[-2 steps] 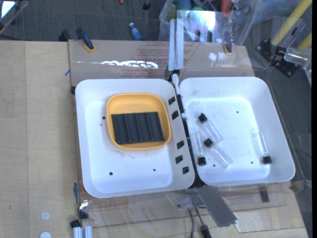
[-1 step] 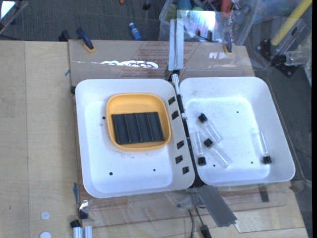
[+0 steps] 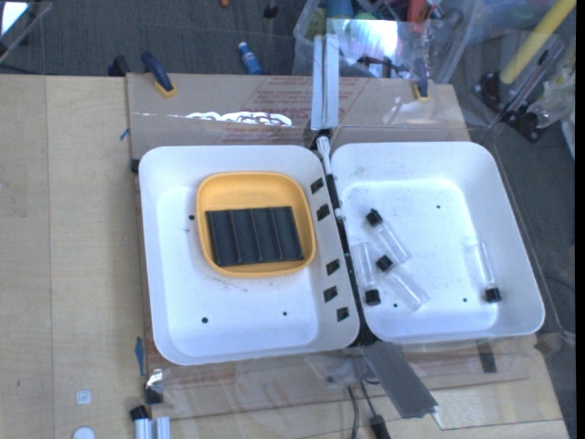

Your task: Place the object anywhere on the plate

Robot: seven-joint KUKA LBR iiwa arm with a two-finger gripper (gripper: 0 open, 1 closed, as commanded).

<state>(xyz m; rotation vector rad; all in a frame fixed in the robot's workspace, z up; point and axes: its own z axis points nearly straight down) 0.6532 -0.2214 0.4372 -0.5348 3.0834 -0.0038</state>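
On the wooden bench [image 3: 64, 245], two white bins [image 3: 238, 337]; yellow plate [image 3: 256, 190] left; end effector's state: cannot tell.

glossy plastic plate [image 3: 212, 199], seemingly clear plastic tubes [image 3: 396, 244]

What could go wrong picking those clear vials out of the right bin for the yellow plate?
The clear plastic vials with black caps lie touching and crossed, so a grasp may slip or drag two. One vial lies near the white right bin's wall. The yellow square plate already holds a ridged black block, leaving little room.
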